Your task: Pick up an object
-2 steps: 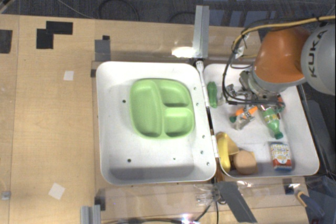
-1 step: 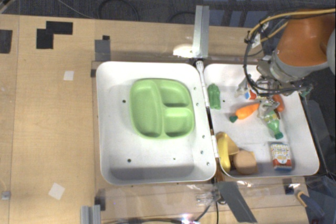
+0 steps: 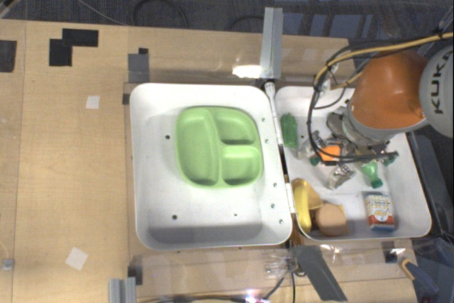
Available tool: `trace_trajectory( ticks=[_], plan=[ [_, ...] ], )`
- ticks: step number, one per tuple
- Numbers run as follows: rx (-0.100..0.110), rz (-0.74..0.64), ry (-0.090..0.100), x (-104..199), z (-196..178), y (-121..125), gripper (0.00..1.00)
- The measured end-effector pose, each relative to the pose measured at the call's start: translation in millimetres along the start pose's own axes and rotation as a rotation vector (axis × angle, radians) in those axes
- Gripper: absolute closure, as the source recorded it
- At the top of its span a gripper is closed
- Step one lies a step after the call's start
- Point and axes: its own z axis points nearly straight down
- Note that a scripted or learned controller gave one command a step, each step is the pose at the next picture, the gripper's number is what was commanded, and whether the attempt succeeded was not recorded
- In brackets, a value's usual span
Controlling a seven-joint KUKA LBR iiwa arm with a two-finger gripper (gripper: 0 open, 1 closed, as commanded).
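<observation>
Right of frame, the gripper (image 3: 345, 168) hangs low over the right white bin (image 3: 418, 213) w/ a small orange block (image 3: 328, 150) and green bottle-shaped toy (image 3: 371, 174) beside it; grip state: can't tell. Risk: crowded items nudge aside, closing on nothing.

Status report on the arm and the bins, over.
Gripper low over right bin, among small items. Nothing seen between fingers. Banana, brown ball, small carton at bin's near end; green bottle by divider. Green divided plate in left bin.
</observation>
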Motion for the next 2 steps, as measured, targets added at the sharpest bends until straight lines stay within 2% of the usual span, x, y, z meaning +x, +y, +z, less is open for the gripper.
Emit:
trace_trajectory(
  ticks=[1,2],
  plan=[
    [0.000,0.004,-0.001,-31.1,0.8,1.9,0.00],
    [0.000,0.191,0.003,-4.7,-53.0,-49.0,0.00]
  ],
)
